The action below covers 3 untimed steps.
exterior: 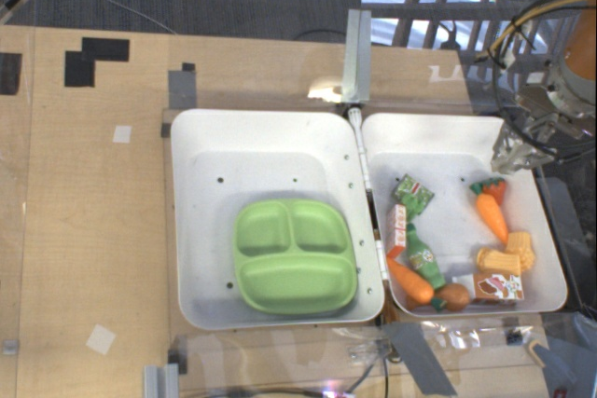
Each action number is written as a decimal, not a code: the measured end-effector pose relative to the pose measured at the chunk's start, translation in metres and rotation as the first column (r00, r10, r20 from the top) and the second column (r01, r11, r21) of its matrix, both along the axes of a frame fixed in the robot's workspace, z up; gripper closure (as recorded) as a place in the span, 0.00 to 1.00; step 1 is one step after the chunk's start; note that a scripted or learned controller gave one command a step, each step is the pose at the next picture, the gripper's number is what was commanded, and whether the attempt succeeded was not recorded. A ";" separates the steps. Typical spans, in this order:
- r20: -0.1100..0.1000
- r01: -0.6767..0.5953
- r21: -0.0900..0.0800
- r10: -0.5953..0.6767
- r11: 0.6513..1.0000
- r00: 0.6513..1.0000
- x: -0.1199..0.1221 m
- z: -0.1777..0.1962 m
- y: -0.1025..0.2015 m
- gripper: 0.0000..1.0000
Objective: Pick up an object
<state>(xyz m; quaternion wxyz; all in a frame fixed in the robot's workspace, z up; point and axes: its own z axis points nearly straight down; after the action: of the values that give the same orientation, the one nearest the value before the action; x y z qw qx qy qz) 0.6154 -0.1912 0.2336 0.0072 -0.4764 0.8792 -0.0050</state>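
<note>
- The bench (84, 228) has a pale wood top, with some black square marks near its far left corner and small pale patches of tape on its left part.
- Behind the bench the floor is a dark grey carpet, and a thin pale cable runs across it.
- Two shallow white bins stand side by side on the bench; a metal post stands at the far end of the line between them.
- The left bin (201, 200) holds a green divided plate (295, 254), which lies in the near half of this bin.
- The right bin (448, 154) holds small toy foods, all in its near half.
- A carrot (491, 212) with an orange body lies at the right side of this bin, its red and green top pointing to the far wall.
- A second carrot (410, 282) lies near the front wall, beside a green packet (411, 195), a red and white packet (398, 228) and a small green bottle (425, 262).
- A brown round piece (454, 296), a red and white carton (496, 288) and yellow corn pieces (506, 256) lie at the front right corner.
- The gripper (512, 154) comes in from the right, above the far right corner of the right bin.
- Whether the gripper is opened or closed, I cannot tell; nothing is seen held in it.
- The first carrot lies just in front of the gripper, its top near the gripper tip; whether they touch is not clear.
</note>
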 end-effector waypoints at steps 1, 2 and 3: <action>-0.003 -0.178 0.000 0.178 0.984 0.984 0.056 0.036 -0.011 1.00; 0.009 -0.176 0.000 0.176 0.984 0.984 0.058 0.051 -0.010 1.00; 0.020 -0.171 0.000 0.171 0.985 0.985 0.060 0.065 -0.009 1.00</action>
<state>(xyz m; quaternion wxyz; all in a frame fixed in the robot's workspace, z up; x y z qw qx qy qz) 0.6755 -0.2000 0.2985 0.0169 -0.5499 0.8350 -0.0085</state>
